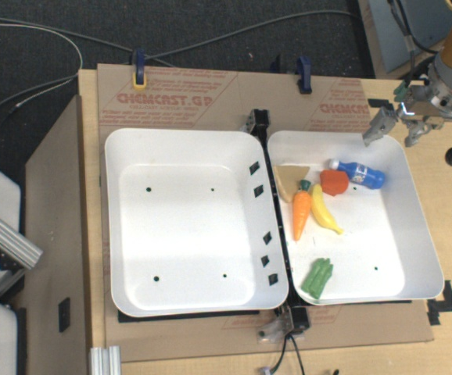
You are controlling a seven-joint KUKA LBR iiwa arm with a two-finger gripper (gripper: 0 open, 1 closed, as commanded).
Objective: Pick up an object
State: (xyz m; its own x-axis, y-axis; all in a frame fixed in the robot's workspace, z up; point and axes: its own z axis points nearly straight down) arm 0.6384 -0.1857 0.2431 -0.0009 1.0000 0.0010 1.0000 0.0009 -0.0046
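Several small items lie in the right bin (414,233): a blue bottle (360,175), a red-orange tomato-like piece (335,182), an orange carrot (300,212), a yellow banana (324,210), a tan wedge (291,177) and a green vegetable (317,278). My gripper (399,128) hangs above the bin's far right corner, up and to the right of the blue bottle. Its two fingers are spread apart with nothing between them.
The left bin (132,225) sits beside the right one, with black clips (262,209) along the shared divider. Yellow and blue clamps (139,69) hold the cardboard base at the back. Cables run across the dark floor behind.
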